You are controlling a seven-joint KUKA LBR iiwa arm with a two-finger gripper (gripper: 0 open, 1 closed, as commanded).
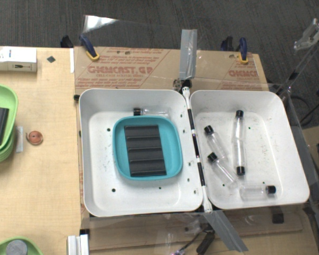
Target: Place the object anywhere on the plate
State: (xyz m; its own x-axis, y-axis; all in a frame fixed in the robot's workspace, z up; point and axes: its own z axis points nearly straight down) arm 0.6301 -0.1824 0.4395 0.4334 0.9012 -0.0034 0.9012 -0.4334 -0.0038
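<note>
Nearest the lower edge, clear black-capped tubes (237, 141) are seen scattered in the right bin (287, 142), kept apart from the teal plate (119, 142) centred in the left bin (95, 195) to receive one; the end effector's state cannot be told.

even overhead light, bright enough, no hard shadows. both white bins (90, 158) run near clipped, wall detail washed out. soft shading only under the teal plate (173, 142) rim. clear tubes (237, 142) in the right bin nearly vanish against the white, only the black caps read well. glare on the plastic sheet (98, 23) at top. dark floor is noisy. overall slightly soft, printed cardboard (122, 68) text barely legible.
</note>
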